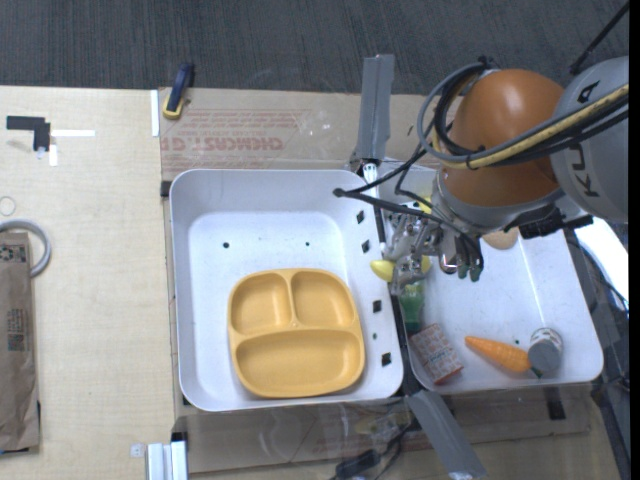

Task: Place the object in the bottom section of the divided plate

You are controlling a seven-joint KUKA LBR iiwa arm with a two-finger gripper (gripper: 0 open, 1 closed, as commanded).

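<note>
**Over the seam between the two bins**

The surface (80,268) is pale wood, and its widest bare stretch lies left of the bins. On it, the left bin (200,258) is a shallow white tray with raised rims; its floor is free along the upper part and down the left side. The right bin (570,308) sits just beside it, the two rims meeting in a narrow seam down the middle of the view.

My arm (505,138) comes in from the right, its orange band hanging over the upper part of the right bin and hiding much of that bin's floor.

The divided plate (296,332) is yellow and lies flat in the lower half of the left bin, close to the bottom rim. Its two small sections face the top of the view; its one long bottom section faces the lower rim and has nothing in it.

My end effector (410,263) hangs right over the seam, with a small yellow object (383,267) at its left side above the shared rims; whether my fingers grip it or how far apart they stand, I cannot tell.

In the right bin's lower part lie a carrot (497,355), a red-and-white packet (436,352) near the seam and a small grey can (545,349) touching the carrot's end.
</note>
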